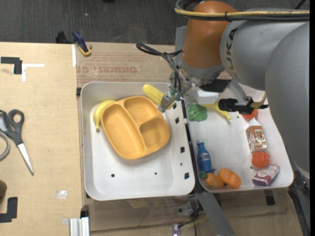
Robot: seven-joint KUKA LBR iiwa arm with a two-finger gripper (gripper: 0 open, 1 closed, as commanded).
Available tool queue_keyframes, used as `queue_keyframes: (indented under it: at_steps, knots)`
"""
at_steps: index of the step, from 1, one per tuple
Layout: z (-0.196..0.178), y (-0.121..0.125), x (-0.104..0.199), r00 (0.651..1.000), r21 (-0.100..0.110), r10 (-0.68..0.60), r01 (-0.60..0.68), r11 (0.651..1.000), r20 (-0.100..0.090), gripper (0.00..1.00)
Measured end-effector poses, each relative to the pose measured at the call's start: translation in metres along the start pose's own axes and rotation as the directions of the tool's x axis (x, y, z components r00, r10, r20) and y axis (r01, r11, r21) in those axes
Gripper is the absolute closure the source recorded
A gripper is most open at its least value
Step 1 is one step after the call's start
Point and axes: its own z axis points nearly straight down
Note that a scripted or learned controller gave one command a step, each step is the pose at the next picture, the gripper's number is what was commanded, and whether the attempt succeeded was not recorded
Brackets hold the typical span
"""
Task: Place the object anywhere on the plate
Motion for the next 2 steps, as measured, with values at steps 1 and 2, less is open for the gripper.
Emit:
queue_keyframes:
  at_steps: [1, 2]
  knots:
    - [-0.122, -0.008, 0.092, 0.993, 0.001, -0.122, 0.122, 0.993, 0.000, 1.00]
    - [-0.256, 0.008, 0.123, 0.925, 0.000, -0.380, 0.380, 0.925, 0.001, 1.00]
